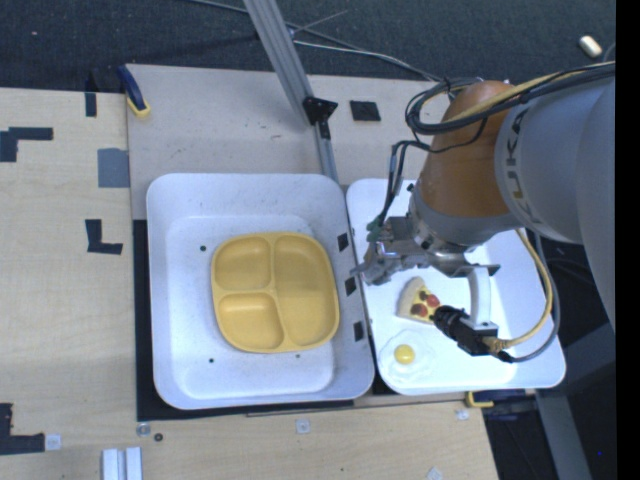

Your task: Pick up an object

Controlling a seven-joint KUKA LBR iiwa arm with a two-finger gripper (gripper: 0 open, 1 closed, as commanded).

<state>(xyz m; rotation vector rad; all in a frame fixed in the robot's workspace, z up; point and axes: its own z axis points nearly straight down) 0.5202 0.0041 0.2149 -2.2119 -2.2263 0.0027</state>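
Cream-coloured and dotted with red, a toy pizza slice (418,301) is lying on the floor of the right bin (535,368), just off the arm's wrist at about five o'clock. A small yellow round piece (404,354) is sitting at six o'clock from the slice, close by but apart from it. Either one looks like a fair target for the pick. The gripper (385,263) is hanging over the bin's left rim, at about ten o'clock from the slice; the wrist's bulk is hiding its business end, so I cannot tell how it is set, and nothing is showing in its grasp. Judging by that, the pick is not yet made. In the left bin (170,268), well apart at nine o'clock, a yellow divided plate (274,292) is resting flat. White lettering is running down the grey arm (560,138), partly cut off, reading roughly "KU".
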